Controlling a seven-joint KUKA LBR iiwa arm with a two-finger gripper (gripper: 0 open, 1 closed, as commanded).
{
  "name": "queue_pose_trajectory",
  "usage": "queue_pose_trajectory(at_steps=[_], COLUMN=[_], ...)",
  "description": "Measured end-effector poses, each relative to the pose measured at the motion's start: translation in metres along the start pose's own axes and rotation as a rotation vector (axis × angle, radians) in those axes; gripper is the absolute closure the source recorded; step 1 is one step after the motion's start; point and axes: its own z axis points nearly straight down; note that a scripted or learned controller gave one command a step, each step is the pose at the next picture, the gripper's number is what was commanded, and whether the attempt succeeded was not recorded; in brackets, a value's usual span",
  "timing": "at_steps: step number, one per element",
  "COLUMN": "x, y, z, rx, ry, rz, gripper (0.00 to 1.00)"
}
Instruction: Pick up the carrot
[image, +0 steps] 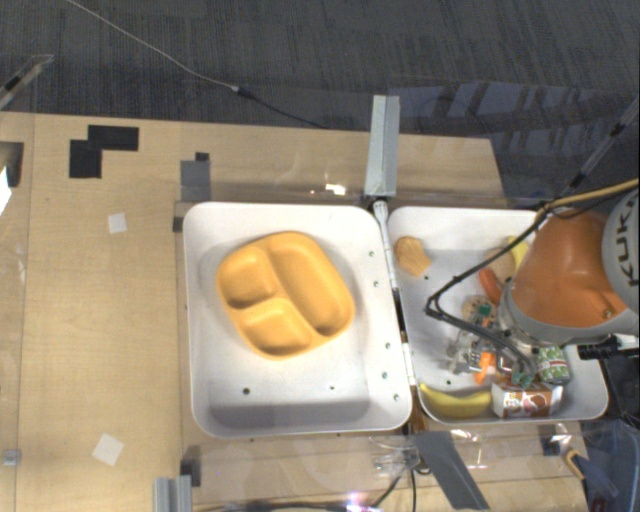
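Arm (575, 275) hangs over the right bin (440, 232), gripper (487, 362) low among clutter; claw state: cannot tell. Carrot (489, 284) pokes out beside the wrist, above the banana (455, 402). Judgement: centre on the carrot, avoid neighbours.

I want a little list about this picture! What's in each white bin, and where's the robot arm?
left bin: a yellow divided tray with three compartments
right bin: a tan rounded item near the back left corner, a banana along the front edge, small packages by the front right
carrot: an orange sliver beside the arm, mostly hidden
arm: reaching in from the right, over the right bin
end effector: low among the clutter; grip state unclear
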Motion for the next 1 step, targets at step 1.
queue_pose_trajectory(at_steps=[1], x=[-0.0039], y=[0.0017], z=[-0.012], rx=[-0.001], ry=[-0.011], rz=[-0.006], gripper=[1.0])
